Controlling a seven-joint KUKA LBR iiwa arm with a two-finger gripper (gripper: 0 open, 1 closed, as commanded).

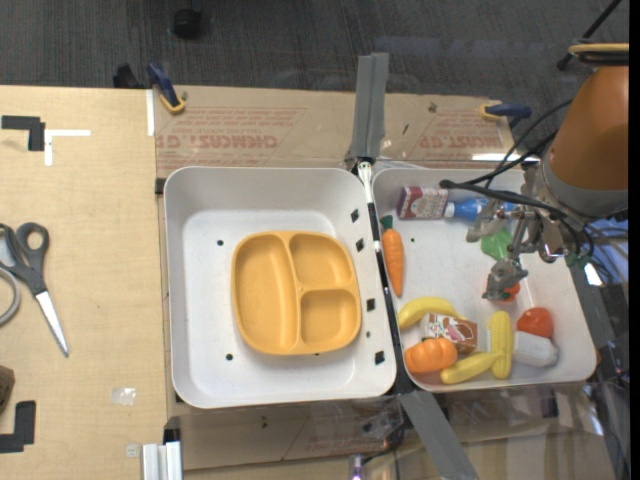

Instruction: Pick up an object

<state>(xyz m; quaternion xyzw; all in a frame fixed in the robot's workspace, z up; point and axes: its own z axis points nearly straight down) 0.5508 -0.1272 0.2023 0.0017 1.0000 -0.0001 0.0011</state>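
Pincer (503,280) over right bin (440,248), right of carrot (393,258); grip state unclear; toy foods in same bin; orange tray (296,291) left of carrot, in left bin (190,268)

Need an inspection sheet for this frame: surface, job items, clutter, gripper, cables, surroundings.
Surface: wooden bench bearing left bin and right bin.
Job's things: yellow divided tray in left bin; in right bin carrot, bottle, banana, corn, orange toy.
Clutter: scissors on bench, left of the bins.
Grippers: gripper over right bin, above its right half; grasp cannot be told.
Cables: black cables at the wrist.
Surroundings: cardboard sheet behind bins; blue clamp.
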